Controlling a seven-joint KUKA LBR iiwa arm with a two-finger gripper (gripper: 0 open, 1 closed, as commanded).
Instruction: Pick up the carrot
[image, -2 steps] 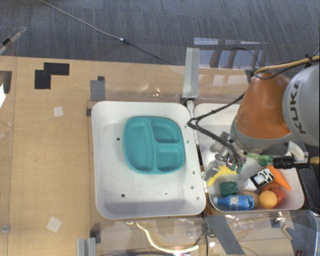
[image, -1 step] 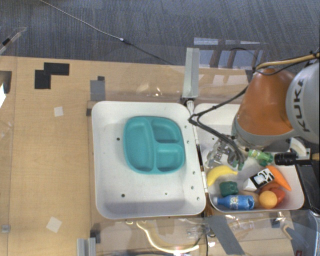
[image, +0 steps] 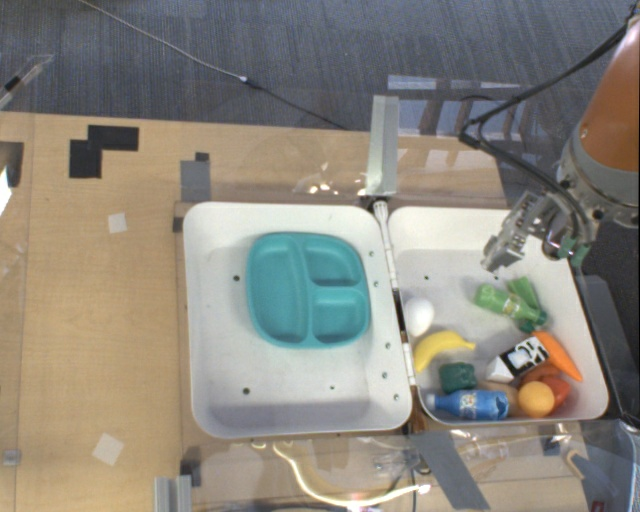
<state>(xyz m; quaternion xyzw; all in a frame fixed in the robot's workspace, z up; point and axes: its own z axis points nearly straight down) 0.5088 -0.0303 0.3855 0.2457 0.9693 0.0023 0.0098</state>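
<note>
Carrot (image: 556, 354): orange, lying aslant at the right bin's (image: 440, 228) near right corner, touching a black-and-white block (image: 524, 357), just beyond an orange ball (image: 537, 399). Gripper (image: 520, 240): hovering over the bin's far side, fingers apart, nothing between them. Step: approach. Next: travel toward the carrot, descend, align across its width.

A robotics lab: a plywood tabletop (image: 90, 330) carries two taped-down white bins (image: 200, 330) of toy food, with black marker patches (image: 100, 148), loose cables (image: 500, 110), an industrial arm (image: 610, 120) and grey carpet (image: 250, 40).
</note>
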